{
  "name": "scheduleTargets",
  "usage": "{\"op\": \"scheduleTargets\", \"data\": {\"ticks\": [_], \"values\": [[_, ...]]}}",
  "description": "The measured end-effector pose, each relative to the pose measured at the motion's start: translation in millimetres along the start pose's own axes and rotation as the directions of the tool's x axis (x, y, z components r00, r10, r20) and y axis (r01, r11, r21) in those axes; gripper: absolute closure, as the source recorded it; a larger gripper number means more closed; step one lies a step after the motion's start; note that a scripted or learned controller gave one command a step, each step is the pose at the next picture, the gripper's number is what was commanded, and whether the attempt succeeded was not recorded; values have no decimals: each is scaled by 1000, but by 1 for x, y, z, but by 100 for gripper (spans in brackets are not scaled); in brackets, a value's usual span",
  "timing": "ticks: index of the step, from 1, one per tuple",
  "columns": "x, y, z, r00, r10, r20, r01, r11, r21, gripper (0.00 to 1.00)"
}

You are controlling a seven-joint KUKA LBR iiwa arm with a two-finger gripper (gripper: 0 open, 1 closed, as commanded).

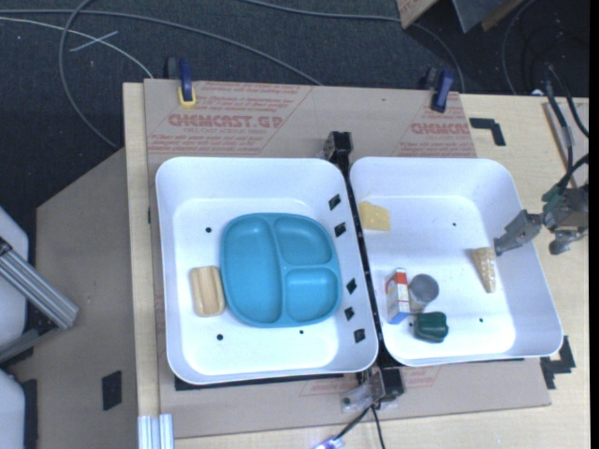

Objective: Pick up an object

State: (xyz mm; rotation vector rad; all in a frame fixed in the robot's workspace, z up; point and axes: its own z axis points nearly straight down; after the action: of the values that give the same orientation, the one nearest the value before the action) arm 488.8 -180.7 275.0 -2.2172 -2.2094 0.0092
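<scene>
1. The grey metal two-finger gripper (532, 229) enters at the right edge of the picture, over the right rim of the right-hand shallow white plastic bin (468, 178). Most of the arm behind it is cut off by the frame. One slim grey finger (513, 235) slants down-left toward the bin floor; whether the claw is open or closed I cannot tell, as the other finger cannot be made out against the dark wrist parts. Nothing is seen held.
2. Just left of that finger, near the bin's right wall, lies a small tan cone-like piece with a rough, speckled surface (485, 268); what it is exactly is hard to make out.
3. Toward the bin's front left corner a cluster sits close together: a small red-and-white printed carton with a blue base (400, 296), a round grey disc (424, 289) touching its right side, and a dark green glossy lump (431, 326) just in front of them. The carton's print is too small to read.
4. A flat pale-yellow square wedge (375, 217) lies by the bin's back left corner.
5. The left-hand white bin (178, 195) holds a smooth teal plastic plate with three compartments (280, 268) in its middle, and a tan, rounded, bread-like block (207, 290) touching the plate's left edge.
6. Both bins rest on a brown cardboard sheet printed with red lettering (243, 110), fastened at its back edge by two blue clamps (186, 82).
</scene>
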Motion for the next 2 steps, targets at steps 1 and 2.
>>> {"op": "scheduleTargets", "data": {"ticks": [1,2], "values": [[0,2,-6,1000,-4,3,4,1000,-12,0],[-2,4,57,1000,-3,1,3,1000,-5,0]]}}
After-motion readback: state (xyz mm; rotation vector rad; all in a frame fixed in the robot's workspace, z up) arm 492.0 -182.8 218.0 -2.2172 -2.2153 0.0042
